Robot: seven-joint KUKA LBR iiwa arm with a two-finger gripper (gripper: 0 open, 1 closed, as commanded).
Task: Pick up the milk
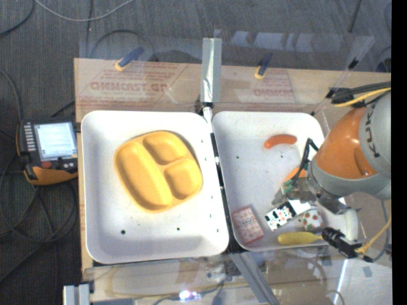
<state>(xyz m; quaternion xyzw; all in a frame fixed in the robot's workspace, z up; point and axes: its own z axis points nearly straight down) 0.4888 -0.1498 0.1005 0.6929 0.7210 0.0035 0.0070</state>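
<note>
- Two shallow white bins are shown side by side on the bench: the left bin point(95, 234) bears a yellow divided tray point(159, 169), and the right bin point(254, 122) bears the smaller items.
- Arm and gripper: the grey arm with its orange band point(346, 146) is seen reaching in from the right, and the gripper point(294, 192) is set low over the near right part of the right bin.
- Task object: the milk point(280, 216), judged to be the small white carton with black patches, is seen lying tilted on the bin floor, directly under or just beside the gripper's tip.
- Neighbouring items: a pink packet point(247, 224) lies just to the left of the milk, a yellow banana point(299, 238) near the front rim, a white spotted round object point(311, 219) just to the right, and an orange sausage-shaped piece point(280, 141) well apart toward the far side.
- Pincer state: whether it is wide, narrow or closed on the carton cannot be told, as the wrist hides it from above.
- Step in hand: the approach or the grasp itself is judged to be under way; no lift is evident, since the milk appears to rest on the bin.
- Next move: a firm closure across the carton's narrow sides is called for, then a straight lift clear of the crowded neighbours.
</note>
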